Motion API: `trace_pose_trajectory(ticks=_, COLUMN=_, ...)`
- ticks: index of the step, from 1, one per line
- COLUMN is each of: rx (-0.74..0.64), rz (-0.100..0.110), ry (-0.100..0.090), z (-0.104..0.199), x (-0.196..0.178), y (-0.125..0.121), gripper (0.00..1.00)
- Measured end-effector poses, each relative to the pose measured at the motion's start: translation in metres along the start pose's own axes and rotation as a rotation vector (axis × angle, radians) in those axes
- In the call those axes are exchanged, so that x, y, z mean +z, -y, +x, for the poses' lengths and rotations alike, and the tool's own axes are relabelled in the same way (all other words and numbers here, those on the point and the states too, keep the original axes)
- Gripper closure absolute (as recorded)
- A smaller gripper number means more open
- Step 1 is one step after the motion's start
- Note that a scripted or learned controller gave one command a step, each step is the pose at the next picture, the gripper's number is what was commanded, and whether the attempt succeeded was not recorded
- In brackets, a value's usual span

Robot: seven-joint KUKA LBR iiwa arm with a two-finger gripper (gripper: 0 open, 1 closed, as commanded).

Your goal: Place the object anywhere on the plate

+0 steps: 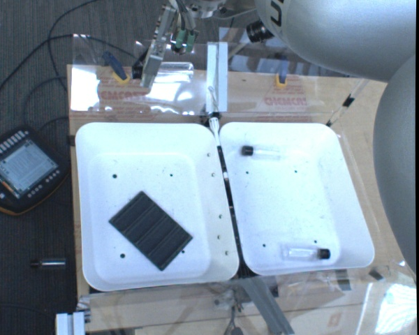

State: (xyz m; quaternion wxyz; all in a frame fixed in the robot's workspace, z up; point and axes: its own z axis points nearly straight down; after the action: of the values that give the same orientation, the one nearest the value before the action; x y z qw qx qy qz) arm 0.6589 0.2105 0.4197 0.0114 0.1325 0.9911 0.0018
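Looming over the top right, the arm (335, 19) is holding its gripper (148, 75) up beyond the far rim of the left bin (126, 159), well apart from anything it could pick. I cannot tell whether the gripper is parted or closed, and nothing is showing in it. The plate (151, 229), a dark ribbed slab, is lying flat and turned diagonally in that bin, probably waiting as the target. The right bin (300, 194) is holding two clear vials, either of which could be the object. The far vial (260, 151) is lying crosswise, its black cap pointing left toward the plate. The near vial (304, 253) is lying crosswise too, its cap pointing right.
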Motion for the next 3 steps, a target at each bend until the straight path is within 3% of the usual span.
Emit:
trace_pose_trajectory(ticks=2, rx=0.002, rz=-0.002, ry=0.007, z=-0.002, x=-0.018, y=-0.001, gripper=1.00)
trace_pose_trajectory(ticks=3, rx=-0.050, rz=0.006, ry=-0.023, z=0.102, x=0.039, y=0.003, gripper=1.00)
